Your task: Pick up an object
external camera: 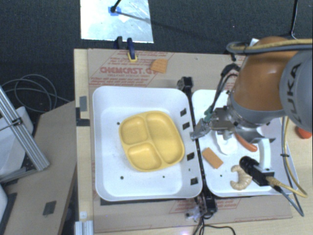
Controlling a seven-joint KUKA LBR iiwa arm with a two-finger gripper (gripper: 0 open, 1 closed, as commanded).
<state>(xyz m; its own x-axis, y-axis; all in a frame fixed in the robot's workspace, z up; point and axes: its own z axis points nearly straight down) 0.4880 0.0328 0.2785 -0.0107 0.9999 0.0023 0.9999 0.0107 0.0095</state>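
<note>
**Fig. 1. Right bin with three loose pieces; gripper low at the divider**

Nearest to me, at the front of the right bin [201, 104], I see a curled beige piece [239, 176]. It is pale tan, lumpy and bent into a crescent, and it lies flat on the white floor.

Just behind it and to its left, apart from it, lies an orange wedge [212, 157]. This is a small flat-faced block of dull orange, set at a slant to the bin's walls.

Further back is an orange-red stick [246, 143], slender and brighter in colour, with its far end covered by the arm's wrist.

The gripper [198, 131] sits low at the right bin's left edge, beside the wall shared with the left bin [112, 106] and near the wedge. I cannot tell whether it is open or closed.

In the left bin a yellow plate [151, 141] with three compartments lies turned at an angle.

Beyond both bins, on the worktop [122, 62], rests an orange scrap [159, 65]. A blue clamp [130, 45] grips the far edge, and a shiny sheet [116, 13] lies farthest back.
</note>
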